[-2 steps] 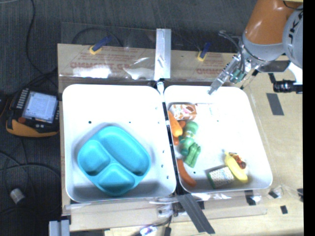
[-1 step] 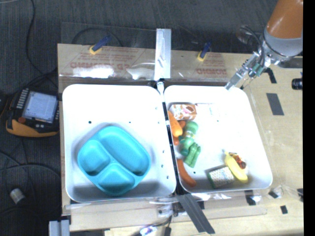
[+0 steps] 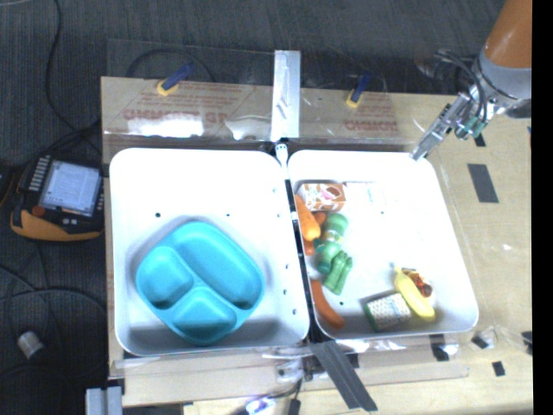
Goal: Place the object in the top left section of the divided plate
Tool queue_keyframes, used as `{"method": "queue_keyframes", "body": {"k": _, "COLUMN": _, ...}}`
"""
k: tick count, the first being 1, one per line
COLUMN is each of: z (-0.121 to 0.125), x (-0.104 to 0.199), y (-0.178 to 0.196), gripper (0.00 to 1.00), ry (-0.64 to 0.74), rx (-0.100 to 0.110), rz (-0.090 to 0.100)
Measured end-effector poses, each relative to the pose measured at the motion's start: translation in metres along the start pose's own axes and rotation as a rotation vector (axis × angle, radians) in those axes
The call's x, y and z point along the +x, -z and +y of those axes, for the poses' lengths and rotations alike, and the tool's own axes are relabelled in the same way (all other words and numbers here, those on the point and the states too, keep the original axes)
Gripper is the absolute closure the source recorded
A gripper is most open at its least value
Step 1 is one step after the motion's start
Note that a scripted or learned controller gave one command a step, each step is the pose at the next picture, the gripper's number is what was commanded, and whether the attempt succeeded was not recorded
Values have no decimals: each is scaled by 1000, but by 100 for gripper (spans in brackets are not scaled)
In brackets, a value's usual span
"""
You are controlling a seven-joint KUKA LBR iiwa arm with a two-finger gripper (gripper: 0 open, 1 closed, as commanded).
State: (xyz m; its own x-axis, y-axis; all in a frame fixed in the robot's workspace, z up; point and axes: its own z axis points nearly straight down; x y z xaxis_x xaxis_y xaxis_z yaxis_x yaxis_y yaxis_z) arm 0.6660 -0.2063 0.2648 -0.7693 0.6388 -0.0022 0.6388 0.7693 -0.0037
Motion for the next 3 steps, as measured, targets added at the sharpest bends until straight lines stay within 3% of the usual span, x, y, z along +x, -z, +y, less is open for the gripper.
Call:
{"method": "queue_keyframes", "body": {"k": 1, "z": -20, "x": -4, "y": -27, "gripper": 100, "ry": 456, "rx": -5, "rz": 1}}
{"method": "queue_keyframes", "body": {"k": 2, "z": -17, "x": -9, "y": 2, "gripper": 100, "ry": 466, "rx": -7, "rz": -1}}
{"method": "queue_keyframes", "body": {"k": 3, "z": -26, "x": 7, "y": 29, "gripper": 100, "ry": 854, "rx": -8, "rz": -1}}
